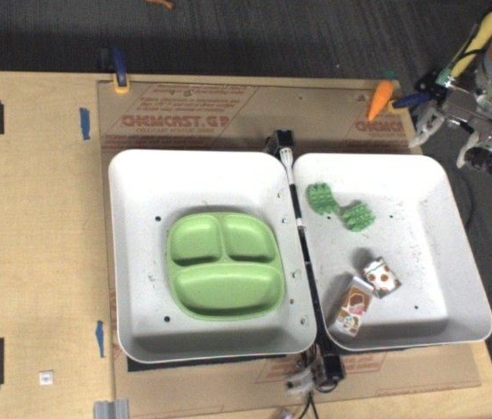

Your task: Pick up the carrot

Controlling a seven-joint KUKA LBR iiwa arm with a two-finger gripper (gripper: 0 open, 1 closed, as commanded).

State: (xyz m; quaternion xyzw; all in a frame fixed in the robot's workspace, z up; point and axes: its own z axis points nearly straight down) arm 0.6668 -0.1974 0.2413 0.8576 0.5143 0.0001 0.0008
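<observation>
Your fingers (pixel 448 142) stand spread with nothing between them, above the right bin's (pixel 438 175) far right corner. The carrot (pixel 381 99) lies just to their left on the cardboard sheet (pixel 228 112) covering the worktop, outside the bins, with a blue clamp (pixel 413 100) between it and them. Further off in that bin you see two green pieces (pixel 338 206) and two small packets (pixel 366 293); the left bin (pixel 133 234) holds a green divided plate (pixel 225 264).

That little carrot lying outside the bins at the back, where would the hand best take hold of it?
Probably across the orange middle of the carrot, coming down from above. It lies flat on the cardboard behind the right bin, slanted, green top away from the bin, so the fingers should close across its narrow width, not along it.
</observation>
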